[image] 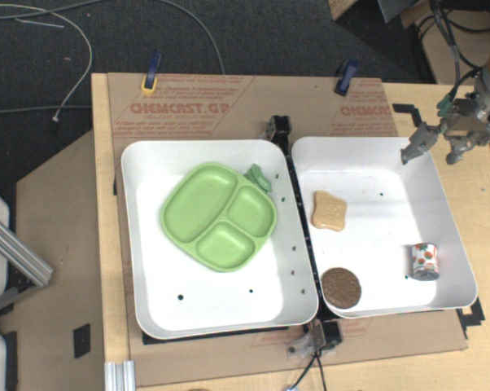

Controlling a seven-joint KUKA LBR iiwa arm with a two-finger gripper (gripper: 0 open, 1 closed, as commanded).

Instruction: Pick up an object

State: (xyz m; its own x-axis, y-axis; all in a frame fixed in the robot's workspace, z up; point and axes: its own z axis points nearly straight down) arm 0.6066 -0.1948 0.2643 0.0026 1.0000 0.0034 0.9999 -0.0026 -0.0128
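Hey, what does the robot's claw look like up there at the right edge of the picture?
The claw is small, metallic and grey, with two thin dark fingers splayed apart like prongs. Its body is a cluster of grey metal parts with a greenish fitting, and dark cables loop above it. It is too small to make out any markings.

I see two white bins (147, 243) on tan cardboard (107, 218) printed with red lettering. One bin carries a light green plate (216, 216), the other a tan cracker (329, 211), a brown disc (341, 287) and a white can (425, 261) with orange spots.
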